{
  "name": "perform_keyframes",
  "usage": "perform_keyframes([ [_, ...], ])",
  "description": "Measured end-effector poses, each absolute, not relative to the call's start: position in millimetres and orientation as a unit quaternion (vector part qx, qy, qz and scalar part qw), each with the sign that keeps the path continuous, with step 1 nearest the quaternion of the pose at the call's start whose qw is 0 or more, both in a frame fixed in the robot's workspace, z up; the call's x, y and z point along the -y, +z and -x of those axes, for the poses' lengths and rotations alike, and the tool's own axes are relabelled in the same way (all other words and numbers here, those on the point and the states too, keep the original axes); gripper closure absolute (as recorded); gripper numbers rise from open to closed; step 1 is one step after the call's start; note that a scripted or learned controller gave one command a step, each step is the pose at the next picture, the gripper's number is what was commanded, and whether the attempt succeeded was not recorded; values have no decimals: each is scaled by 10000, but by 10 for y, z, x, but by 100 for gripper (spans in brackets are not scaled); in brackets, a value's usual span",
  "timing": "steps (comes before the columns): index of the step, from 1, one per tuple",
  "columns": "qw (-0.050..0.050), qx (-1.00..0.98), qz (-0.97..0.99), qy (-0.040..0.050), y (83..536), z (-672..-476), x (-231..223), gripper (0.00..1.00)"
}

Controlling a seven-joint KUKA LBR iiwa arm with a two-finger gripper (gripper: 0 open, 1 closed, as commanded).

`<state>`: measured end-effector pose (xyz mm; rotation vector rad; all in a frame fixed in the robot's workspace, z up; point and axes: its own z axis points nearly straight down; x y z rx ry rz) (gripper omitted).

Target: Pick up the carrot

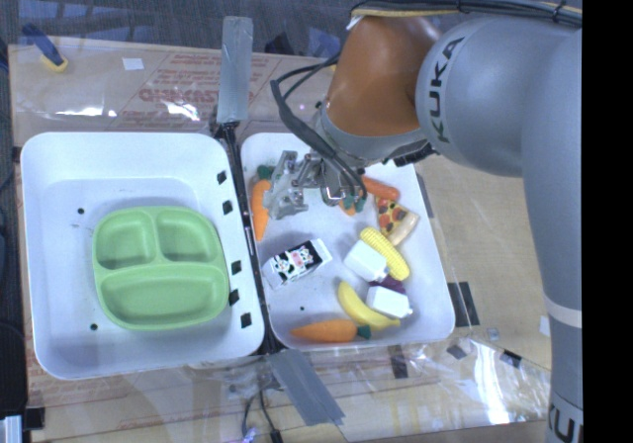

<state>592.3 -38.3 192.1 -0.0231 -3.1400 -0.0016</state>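
Observation:
An orange carrot (259, 210) with a green top lies along the left wall of the right bin (429, 263), pointing toward the front. A second carrot (325, 331) lies flat at the front of that bin. My gripper (288, 198) hangs low over the back left of the bin, just right of the first carrot and close to it. It is open and its metal fingers (278, 196) hold nothing. The grey arm and its orange band (374, 75) cover the back of the bin.
In the right bin lie a cow-patterned carton (298, 261), a corn cob (385, 250), a banana (358, 307), a pizza slice (400, 223), white blocks and an orange-red item (381, 190). The left bin (45, 184) holds a green divided plate (158, 268).

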Motion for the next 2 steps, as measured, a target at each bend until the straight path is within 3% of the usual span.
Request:
perform_keyframes([
  [1,7,9587,-2845,-5,1919,-5320,-30,100],
  [2,-14,9035,-4286,1,1922,-5616,-181,100],
])
